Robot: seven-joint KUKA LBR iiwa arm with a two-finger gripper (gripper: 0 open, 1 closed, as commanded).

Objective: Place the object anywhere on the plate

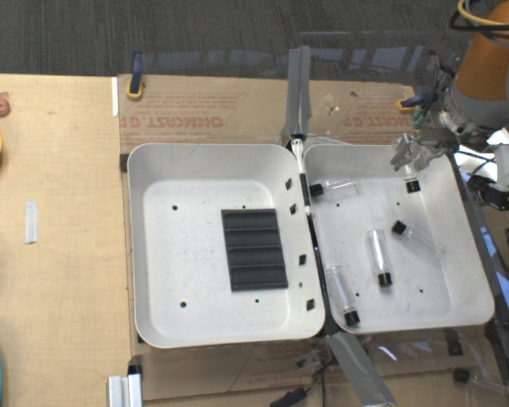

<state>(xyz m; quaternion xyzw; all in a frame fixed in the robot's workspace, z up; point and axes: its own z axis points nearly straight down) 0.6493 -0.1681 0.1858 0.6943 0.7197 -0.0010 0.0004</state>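
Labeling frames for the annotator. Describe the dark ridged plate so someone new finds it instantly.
Start at the left white bin. The plate lies flat near its middle: a dark rectangular slab with crosswise ridges. It is the bin's one large dark thing, while the right bin holds clear vials with black caps.

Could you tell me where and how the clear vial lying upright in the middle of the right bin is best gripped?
Probably across the middle of the vial's clear barrel, coming straight down with fingers to its left and right. It lies flat, black cap toward the camera, apart from the other vials.
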